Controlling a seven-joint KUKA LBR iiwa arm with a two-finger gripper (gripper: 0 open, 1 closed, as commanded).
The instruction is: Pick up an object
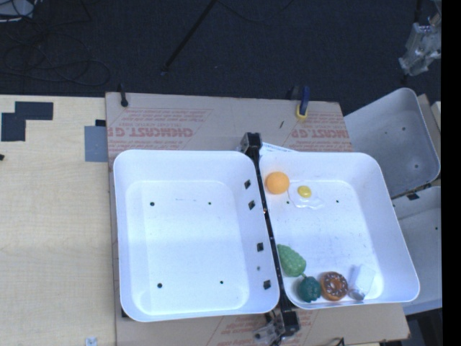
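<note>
The right white bin (389, 215) holds several small objects. An orange ball (277, 183) lies at its far left corner, beside a small yellow piece (304, 192) on a whitish patch. At the near edge lie a light green lump (291, 259), a dark teal lump (310, 289), a brown sprinkled donut (333, 285) and a pale white object (362, 280). A pale grey mechanical part (421, 45) hangs at the top right edge, far above and behind the bins; it looks like the gripper, too blurred to read.
The left white bin (130, 193) sits beside the right one, with a black divider strip (259, 215) between them. Both rest on a cardboard sheet (216, 125). A grey metal plate (396, 135) stands to the right, and a blue and yellow clamp (303, 103) behind.
</note>
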